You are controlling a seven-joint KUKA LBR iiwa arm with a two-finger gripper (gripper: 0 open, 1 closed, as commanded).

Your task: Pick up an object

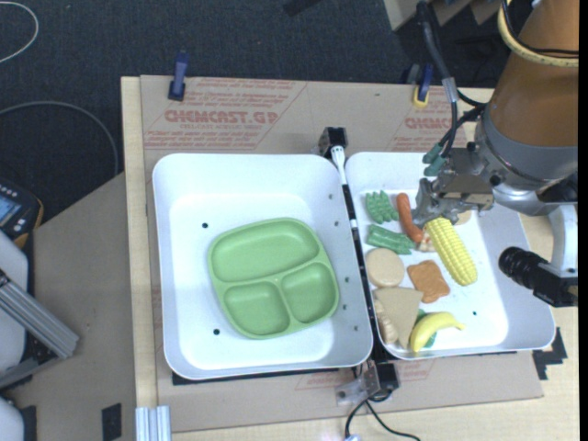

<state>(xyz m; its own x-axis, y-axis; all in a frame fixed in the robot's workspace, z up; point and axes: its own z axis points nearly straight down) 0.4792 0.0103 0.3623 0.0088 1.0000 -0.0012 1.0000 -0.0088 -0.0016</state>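
1 corn cob (455, 250) lies just below the gripper (441, 211), grip state unclear.

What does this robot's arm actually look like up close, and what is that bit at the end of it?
The arm is a thick, rounded tube, grey with a broad orange band above the wrist. At its end sits a small dark metal gripper, boxy and mechanical, with some teal parts on its side. Black cables run along the arm down toward the gripper.
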